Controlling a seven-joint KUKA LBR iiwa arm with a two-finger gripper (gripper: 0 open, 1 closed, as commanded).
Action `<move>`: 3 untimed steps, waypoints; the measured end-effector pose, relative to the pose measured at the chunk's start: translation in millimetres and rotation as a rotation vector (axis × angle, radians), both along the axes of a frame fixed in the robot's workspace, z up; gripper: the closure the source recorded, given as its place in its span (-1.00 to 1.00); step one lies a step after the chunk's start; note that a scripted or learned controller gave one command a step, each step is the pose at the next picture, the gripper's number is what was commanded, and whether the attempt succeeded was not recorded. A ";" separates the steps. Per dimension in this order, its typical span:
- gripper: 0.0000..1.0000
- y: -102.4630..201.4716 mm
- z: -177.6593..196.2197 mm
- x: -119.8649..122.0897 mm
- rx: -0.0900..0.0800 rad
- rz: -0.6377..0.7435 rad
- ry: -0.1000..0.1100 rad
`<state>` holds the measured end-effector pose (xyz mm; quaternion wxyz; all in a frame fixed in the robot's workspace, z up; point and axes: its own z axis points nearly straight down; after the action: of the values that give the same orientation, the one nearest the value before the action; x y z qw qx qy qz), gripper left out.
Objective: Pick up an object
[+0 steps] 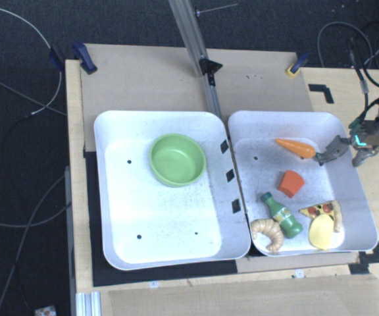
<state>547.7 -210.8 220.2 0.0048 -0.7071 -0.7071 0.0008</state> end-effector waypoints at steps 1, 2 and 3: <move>-1.00 -0.2 1.6 0.7 -0.001 0.000 -0.003; -1.00 7.1 -47.4 7.5 0.002 0.002 0.004; -1.00 6.7 -90.6 7.5 0.002 -0.001 0.006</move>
<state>555.2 -204.2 129.6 0.0076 -0.7074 -0.7068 0.0020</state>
